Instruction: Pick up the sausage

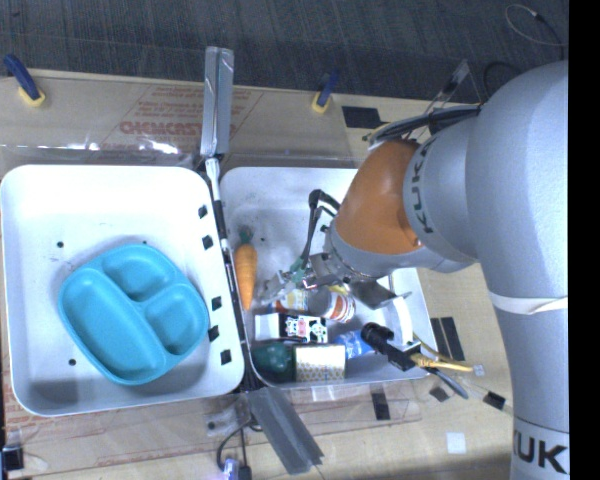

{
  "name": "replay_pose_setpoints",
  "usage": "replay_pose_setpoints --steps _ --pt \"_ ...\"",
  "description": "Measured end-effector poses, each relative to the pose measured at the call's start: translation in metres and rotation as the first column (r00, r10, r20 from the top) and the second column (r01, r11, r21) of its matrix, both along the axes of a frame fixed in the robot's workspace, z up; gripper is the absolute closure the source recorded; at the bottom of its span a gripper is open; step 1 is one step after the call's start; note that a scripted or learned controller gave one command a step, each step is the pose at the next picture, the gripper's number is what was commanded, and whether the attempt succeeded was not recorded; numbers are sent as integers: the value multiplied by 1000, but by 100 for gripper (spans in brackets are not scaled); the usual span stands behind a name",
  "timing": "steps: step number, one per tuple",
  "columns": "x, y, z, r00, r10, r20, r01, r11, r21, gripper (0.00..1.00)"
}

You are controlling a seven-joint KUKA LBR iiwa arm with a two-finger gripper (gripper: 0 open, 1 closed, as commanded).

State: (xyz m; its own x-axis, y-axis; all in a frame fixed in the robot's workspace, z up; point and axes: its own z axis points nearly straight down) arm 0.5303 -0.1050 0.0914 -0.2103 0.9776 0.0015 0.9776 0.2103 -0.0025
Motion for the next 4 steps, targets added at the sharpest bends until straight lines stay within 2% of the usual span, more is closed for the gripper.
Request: replay_pose_setpoints --steps 1,2,3,4 --pt "1 0 10 1000 5 2 -5 1000 -1 100" --pt "1 0 10 1000 5 1 -5 1000 -1 0" --pt "63 -4 1 999 36 2 -36 999 -1 0" --pt "113 -14 15 1000 -17 3 17 1000 -1 0"
